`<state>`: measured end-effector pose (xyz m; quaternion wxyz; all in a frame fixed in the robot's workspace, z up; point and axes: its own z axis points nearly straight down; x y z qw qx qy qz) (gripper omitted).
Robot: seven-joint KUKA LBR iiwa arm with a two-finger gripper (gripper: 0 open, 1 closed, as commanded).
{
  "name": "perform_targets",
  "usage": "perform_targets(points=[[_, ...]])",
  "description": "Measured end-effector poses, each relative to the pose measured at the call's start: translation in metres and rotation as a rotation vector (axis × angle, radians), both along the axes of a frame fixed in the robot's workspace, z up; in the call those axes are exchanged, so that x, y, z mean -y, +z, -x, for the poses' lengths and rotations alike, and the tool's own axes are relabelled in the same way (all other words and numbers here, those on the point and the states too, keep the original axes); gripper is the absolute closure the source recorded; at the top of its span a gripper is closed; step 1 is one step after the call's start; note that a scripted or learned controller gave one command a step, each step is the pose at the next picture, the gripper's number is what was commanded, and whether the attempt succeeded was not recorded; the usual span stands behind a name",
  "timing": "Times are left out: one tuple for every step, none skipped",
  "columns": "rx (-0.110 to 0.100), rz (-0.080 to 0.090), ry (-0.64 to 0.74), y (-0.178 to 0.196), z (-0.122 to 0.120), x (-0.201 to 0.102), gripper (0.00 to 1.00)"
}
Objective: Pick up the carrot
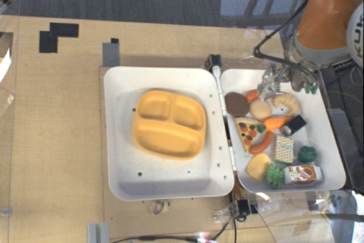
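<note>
The carrot (275, 122) is a small orange piece lying in the right bin (331, 145), between a beige round bun (261, 109) and a black block (296, 122). My gripper (271, 86) hangs over the back of that bin, above and slightly left of the carrot, close to a croissant (286, 102). Nothing shows in its grasp. The arm's orange band (324, 14) sits at the upper right.
The right bin is crowded: a brown disc (235, 102), pizza slice (248, 132), red sausage (261, 144), yellow piece (257, 167), green items (275, 175) (307, 153), and a small carton (300, 174). The left bin (116, 122) holds a yellow divided plate (169, 123).
</note>
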<state>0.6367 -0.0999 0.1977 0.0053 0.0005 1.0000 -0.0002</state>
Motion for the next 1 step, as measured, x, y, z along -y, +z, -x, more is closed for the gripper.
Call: perform_targets(points=[[-0.007, 0.001, 0.192, -0.0856, 0.0338, 0.0229, 0.0]])
